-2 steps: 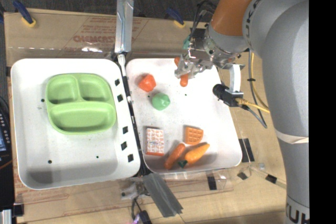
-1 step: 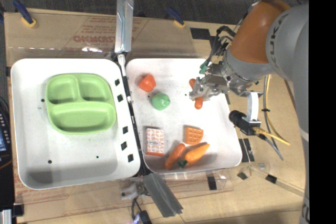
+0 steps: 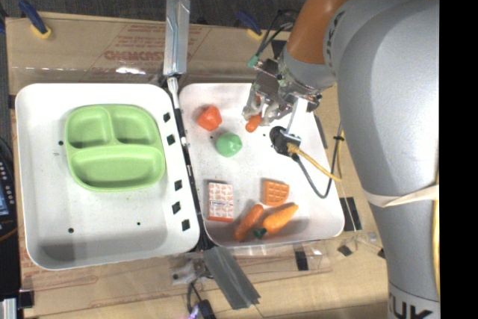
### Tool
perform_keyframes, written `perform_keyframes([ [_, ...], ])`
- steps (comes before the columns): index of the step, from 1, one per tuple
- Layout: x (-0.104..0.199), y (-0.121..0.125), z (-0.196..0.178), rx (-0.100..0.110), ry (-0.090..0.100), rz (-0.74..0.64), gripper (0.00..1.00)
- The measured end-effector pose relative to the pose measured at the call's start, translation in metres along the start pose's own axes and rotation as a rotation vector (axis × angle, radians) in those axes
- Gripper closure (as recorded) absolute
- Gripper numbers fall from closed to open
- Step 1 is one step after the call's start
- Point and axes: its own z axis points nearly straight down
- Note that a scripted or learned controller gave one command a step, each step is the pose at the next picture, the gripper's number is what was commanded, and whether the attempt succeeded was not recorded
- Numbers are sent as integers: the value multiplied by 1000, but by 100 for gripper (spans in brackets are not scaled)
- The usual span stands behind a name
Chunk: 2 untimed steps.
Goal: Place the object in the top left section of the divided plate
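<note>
Grey arm (image 3: 381, 86) enters from 3 o'clock. Left bin (image 3: 45, 235) carries green divided plate (image 3: 114, 146). Right bin (image 3: 314, 205) carries claw (image 3: 258, 118), clenched around small orange object (image 3: 252, 124), raised near bin's 12 o'clock edge. Green ball (image 3: 228, 144) at 7 o'clock of claw.

The table (image 3: 89, 41) is covered by a brown cardboard sheet (image 3: 112, 48), on which two white bins are set side by side. The right bin (image 3: 328, 209) lies beneath the fingers (image 3: 258, 116); the left bin (image 3: 37, 220) lies well to their left.
</note>
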Motion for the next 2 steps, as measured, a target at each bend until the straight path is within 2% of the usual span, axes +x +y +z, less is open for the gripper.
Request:
perform_keyframes([
  [1,-19,-36,8,3,0,-133,100],
  [2,56,-1,6,1,0,-56,100],
])
